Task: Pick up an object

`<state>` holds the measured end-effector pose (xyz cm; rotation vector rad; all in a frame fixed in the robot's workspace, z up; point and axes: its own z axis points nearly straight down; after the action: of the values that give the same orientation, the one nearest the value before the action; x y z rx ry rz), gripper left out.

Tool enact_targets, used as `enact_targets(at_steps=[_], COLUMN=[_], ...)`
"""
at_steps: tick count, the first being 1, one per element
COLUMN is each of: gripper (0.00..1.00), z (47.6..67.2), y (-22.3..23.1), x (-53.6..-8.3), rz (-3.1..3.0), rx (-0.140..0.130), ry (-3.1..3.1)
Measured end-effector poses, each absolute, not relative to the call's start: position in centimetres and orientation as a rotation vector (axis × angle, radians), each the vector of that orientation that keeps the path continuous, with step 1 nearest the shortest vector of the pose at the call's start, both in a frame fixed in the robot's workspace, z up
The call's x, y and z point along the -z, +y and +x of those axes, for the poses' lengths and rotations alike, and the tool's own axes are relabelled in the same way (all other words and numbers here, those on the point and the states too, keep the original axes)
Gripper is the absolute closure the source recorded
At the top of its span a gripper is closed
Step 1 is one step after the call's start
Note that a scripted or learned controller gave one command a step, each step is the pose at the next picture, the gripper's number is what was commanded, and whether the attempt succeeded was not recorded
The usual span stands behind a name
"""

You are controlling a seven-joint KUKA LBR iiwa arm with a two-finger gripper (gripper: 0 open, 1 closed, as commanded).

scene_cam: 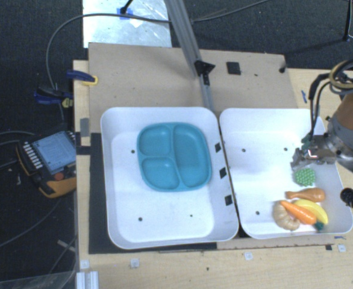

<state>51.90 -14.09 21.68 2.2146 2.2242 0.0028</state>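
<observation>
I cannot tell how my fingers stand; they are a grey blur low at the right side of the right bin, and nothing shows clearly between them. Just below them lies a green bumpy ball, close to or touching the tips; I cannot tell which. Further toward the near right corner sit a brown drumstick, a yellow banana, an orange carrot and a tan lump, packed together. The left bin holds a blue divided plate. No writing or label on the counter can be read.
</observation>
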Motion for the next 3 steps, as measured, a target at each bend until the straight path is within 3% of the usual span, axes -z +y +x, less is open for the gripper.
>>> enact_targets(at_steps=[3], gripper=[1.00], z=[53.4], y=[0.6], x=[-21.6], rz=[2.210], rx=[-0.005], ry=[2.233])
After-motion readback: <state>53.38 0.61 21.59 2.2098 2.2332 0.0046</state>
